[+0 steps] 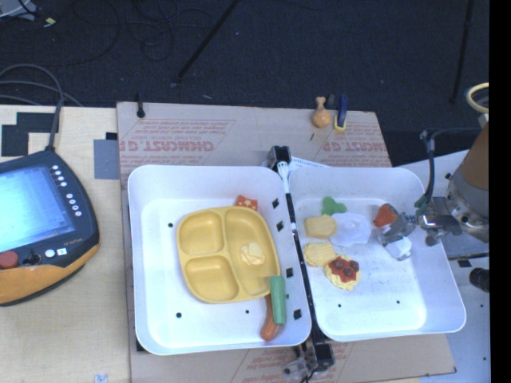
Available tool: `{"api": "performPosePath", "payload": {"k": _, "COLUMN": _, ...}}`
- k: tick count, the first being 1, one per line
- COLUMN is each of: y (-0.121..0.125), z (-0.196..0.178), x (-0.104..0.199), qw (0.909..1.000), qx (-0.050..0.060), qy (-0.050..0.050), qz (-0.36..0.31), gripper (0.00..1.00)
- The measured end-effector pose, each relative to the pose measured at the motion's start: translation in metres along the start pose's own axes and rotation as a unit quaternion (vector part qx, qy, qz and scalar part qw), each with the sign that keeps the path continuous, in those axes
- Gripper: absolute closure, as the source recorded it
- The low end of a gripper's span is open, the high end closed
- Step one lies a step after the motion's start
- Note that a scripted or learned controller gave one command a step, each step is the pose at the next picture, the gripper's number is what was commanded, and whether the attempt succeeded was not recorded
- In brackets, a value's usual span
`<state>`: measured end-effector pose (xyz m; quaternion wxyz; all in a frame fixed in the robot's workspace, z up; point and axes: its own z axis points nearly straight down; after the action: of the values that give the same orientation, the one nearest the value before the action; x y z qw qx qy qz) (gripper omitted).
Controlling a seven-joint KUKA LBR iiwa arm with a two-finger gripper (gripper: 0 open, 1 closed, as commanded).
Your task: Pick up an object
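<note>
Two shallow white bins sit side by side at mid-frame: left bin (152,214) and right bin (431,309). Left bin holds a yellow plastic divided tray (209,271) with a pale yellow lump (254,253) in its right compartment, a small red block (246,203) just beyond the tray's upper edge, and a green-and-orange carrot-shaped toy (275,306) lying against the tray's lower right corner.

Right bin holds the loose pieces: a green leaf-shaped toy (333,207), two pale yellow flat toys (320,227) and (318,253), a round yellow disc topped with red (343,271), a crumpled clear plastic scrap (352,230), and a small red-orange toy (386,214) near the bin's right half.

Grey arm enters from frame right; metal two-finger gripper (397,235) sits low over the right bin, just beside and below the red-orange toy. Cannot tell how the tool is set or whether it has anything in it; the tip is a blur of grey metal and glare.

Step judged: approach or descent onto a target, grasp not confirmed. Nearest candidate is the red-orange toy, with the clear scrap just left of the tip.

Next move calls for centring the tip on one piece, avoiding the flimsy scrap, closing, then lifting straight up to check the hold.
</note>
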<state>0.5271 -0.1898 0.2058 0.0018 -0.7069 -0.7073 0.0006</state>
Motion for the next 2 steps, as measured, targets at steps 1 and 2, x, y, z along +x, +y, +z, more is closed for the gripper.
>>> {"api": "performPosePath", "payload": {"k": 1, "y": 0.032, "z": 0.095, "x": -0.024, "qw": 0.9999, "qx": -0.01, "qy": -0.004, "qz": 0.001, "gripper": 0.0}}
{"api": "performPosePath", "payload": {"k": 2, "y": -0.048, "z": 0.116, "x": 0.031, "qw": 1.0, "qx": -0.002, "qy": -0.001, "qz": 0.002, "gripper": 0.0}}
